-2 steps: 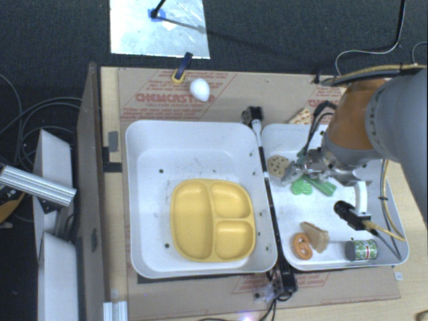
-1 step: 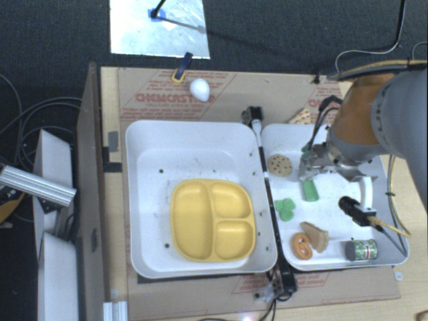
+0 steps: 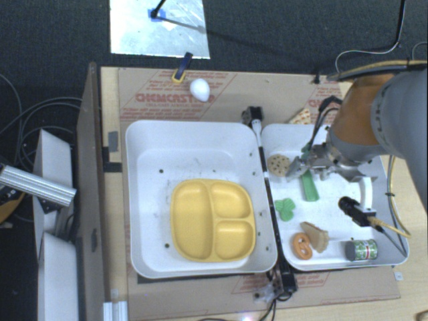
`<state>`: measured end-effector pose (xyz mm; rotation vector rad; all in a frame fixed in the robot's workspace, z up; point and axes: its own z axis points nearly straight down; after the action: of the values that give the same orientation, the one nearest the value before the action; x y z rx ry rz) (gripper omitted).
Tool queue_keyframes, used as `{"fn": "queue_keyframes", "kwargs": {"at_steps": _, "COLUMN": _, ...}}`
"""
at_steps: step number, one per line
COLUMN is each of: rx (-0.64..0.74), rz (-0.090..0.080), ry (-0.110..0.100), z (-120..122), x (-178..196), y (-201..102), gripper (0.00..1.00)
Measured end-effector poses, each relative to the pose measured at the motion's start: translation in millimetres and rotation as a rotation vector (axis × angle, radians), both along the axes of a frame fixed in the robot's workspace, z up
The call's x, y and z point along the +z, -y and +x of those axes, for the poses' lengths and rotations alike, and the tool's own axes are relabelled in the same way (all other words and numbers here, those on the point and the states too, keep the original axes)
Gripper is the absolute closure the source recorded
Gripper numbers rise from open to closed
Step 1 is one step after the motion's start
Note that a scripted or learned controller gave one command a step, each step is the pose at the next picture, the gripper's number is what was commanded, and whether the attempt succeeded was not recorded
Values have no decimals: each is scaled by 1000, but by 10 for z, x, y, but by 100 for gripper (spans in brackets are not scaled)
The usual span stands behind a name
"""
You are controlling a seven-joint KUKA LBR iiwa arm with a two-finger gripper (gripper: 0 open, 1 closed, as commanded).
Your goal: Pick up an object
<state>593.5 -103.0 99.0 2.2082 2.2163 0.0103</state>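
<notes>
counts first: two white bins side by side. the left bin (image 3: 154, 166) holds one yellow divided tray (image 3: 212, 219). the right bin (image 3: 328, 209) holds six loose things: one round holed cracker (image 3: 278, 163), one green stick (image 3: 309, 188), one green leafy piece (image 3: 285, 209), one orange pretzel (image 3: 302, 247), one tan wedge (image 3: 316, 235) touching the pretzel, and one green can (image 3: 362, 249). on the cardboard at 12 o'clock of the left bin lie one white egg-shaped thing (image 3: 199, 89) and one yellow-and-blue clip (image 3: 181, 69).

the green stick lies just beside the gripper (image 3: 304, 168), at its 5 o'clock; whether the two touch cannot be told. the cracker sits near, at the gripper's 9 o'clock. whether the gripper is open or closed cannot be told.

the grey arm (image 3: 401, 112) comes in from 3 o'clock, its orange band (image 3: 354, 109) above the wrist, with the gripper low over the 12 o'clock half of the right bin.
</notes>
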Motion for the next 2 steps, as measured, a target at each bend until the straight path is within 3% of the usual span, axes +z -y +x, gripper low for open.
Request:
{"fn": "queue_keyframes", "kwargs": {"at_steps": 1, "rx": -4, "rz": 4, "ry": -13, "z": 13, "x": -149, "y": 190, "gripper": 0}}
{"fn": "queue_keyframes", "kwargs": {"at_steps": 2, "rx": -2, "rz": 5, "ry": -10, "z": 23, "x": -39, "y": 176, "gripper": 100}}
